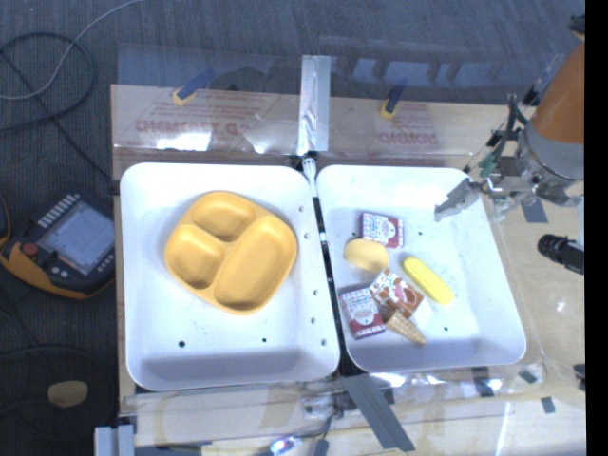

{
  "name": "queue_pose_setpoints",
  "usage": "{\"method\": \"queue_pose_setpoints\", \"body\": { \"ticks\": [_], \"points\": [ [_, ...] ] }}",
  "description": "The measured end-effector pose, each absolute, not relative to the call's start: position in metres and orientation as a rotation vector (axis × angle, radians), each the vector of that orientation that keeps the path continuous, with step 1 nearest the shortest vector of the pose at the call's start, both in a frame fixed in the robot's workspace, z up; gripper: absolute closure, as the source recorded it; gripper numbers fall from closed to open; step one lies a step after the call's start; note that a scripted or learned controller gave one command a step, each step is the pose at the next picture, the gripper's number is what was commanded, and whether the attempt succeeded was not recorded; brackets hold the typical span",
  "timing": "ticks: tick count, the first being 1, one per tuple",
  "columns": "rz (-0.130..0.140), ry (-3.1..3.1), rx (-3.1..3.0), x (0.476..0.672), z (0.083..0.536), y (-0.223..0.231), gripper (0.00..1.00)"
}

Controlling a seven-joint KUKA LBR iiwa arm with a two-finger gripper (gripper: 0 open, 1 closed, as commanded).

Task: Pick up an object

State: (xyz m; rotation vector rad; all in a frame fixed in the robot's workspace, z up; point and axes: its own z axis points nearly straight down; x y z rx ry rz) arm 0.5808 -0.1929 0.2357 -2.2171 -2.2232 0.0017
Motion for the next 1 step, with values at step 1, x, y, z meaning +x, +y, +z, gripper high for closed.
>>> {"method": "queue_pose_setpoints", "body": {
  "ticks": [1],
  "points": [
    [0.000,-2.385,-2.044,0.5439,0.0933,-0.1940,0.00]
  ]
}}
